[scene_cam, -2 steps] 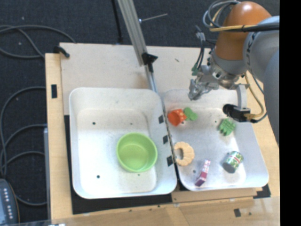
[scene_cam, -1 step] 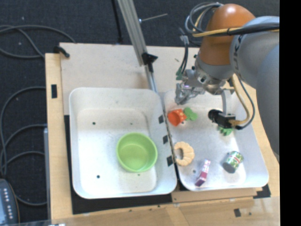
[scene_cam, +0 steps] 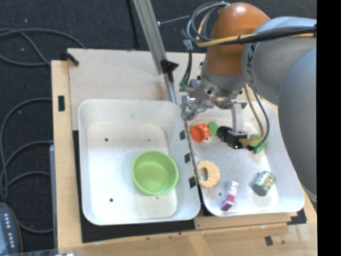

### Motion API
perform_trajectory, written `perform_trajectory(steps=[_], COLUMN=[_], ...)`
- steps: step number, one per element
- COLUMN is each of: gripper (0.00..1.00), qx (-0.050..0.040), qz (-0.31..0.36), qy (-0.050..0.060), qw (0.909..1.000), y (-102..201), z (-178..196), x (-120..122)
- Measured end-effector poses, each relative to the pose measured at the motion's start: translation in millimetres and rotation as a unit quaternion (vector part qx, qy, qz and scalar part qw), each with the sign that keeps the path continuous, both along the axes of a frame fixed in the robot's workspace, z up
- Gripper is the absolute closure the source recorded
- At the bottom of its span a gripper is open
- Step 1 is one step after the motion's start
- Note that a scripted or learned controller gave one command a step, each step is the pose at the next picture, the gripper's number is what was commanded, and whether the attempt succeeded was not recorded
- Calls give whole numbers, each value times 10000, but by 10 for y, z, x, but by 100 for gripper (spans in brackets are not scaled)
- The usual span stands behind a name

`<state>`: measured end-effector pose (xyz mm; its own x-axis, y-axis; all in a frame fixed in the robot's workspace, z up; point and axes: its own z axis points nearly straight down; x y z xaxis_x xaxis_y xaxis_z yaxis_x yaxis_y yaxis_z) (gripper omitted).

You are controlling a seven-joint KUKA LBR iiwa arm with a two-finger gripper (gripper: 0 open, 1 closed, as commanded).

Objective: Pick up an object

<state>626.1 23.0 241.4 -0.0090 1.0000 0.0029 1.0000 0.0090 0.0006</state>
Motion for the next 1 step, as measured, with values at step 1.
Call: perform_trajectory(steps=[1], gripper=[100], qx=[-8], qz=[-9], qy=[7], qw=[10000], y=[457], z=[-31], x=[-176])
